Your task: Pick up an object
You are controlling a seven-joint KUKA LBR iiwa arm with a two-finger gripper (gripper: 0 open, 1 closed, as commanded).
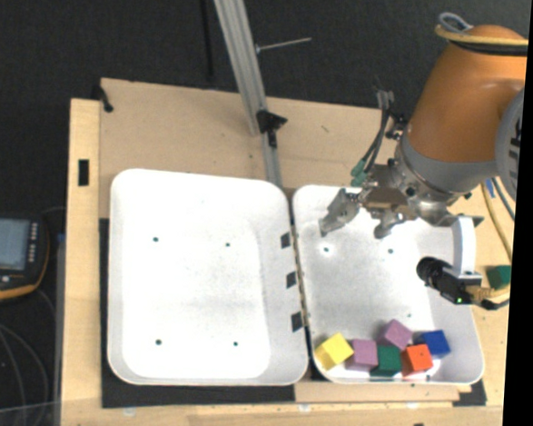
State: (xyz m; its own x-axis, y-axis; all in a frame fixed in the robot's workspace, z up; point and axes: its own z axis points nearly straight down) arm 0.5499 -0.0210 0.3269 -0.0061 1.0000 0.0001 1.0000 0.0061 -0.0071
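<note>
My gripper (360, 223) hangs open over the far part of the right bin (352, 286), with nothing between its fingers. Its two grey fingers (336, 214) spread apart above bare white floor. Several small blocks lie bunched along the bin's near edge, well away from the gripper: a yellow block (335, 350), a pink block (364, 353), a purple block (397, 334), a green block (389, 359), an orange block (417, 358) and a blue block (434, 342).
The left bin (198, 276) sits beside the right one, sharing a clipped rim (296, 278). A slanted metal pole (248, 79) rises behind the bins. A handheld pendant (4, 251) lies off the bench at left.
</note>
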